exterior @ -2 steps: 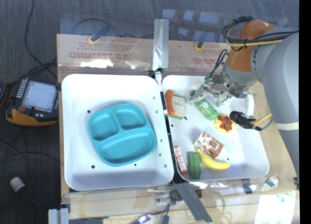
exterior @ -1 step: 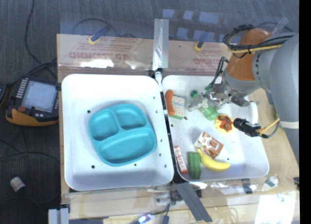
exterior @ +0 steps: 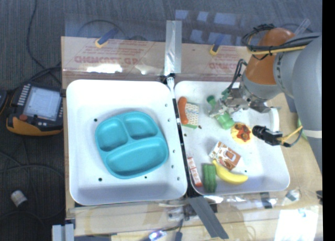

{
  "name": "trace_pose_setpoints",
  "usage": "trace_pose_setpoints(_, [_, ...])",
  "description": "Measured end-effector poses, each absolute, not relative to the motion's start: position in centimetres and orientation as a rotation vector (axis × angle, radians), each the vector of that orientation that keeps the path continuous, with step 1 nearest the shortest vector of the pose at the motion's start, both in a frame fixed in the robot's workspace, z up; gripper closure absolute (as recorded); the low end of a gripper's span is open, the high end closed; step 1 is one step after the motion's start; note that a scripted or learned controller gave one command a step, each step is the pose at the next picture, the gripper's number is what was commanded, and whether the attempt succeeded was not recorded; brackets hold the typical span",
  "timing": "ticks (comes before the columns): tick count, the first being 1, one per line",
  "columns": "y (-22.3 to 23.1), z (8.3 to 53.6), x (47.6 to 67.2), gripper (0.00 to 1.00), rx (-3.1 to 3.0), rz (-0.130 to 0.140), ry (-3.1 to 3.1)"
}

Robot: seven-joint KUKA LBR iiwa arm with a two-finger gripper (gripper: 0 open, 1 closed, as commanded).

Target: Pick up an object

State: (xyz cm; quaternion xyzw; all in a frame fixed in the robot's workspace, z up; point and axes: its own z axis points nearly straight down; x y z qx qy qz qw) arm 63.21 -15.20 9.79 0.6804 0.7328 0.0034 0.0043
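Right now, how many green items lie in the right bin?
3: a green piece near the back by the gripper, another just in front of it, and a green vegetable at the front edge. The arm may hide more.

Red print runs across the cardboard sheet (exterior: 120, 57) behind the bins, seen upside down and too blurred to read. The small cartons' (exterior: 226, 156) labels are illegible too.

A turquoise divided plate (exterior: 132, 144) sits in the white left bin (exterior: 78, 182). The white right bin (exterior: 277, 177) holds a yellow banana (exterior: 231, 175), a green cucumber (exterior: 209, 178) and a brown-and-white carton (exterior: 226, 156). The arm (exterior: 285, 67) is grey with an orange band.
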Motion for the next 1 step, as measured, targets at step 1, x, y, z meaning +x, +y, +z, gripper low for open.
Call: trace_pose_setpoints(1, [-12.56,22.47,66.88,1.0,2.258,-0.009,2.186])
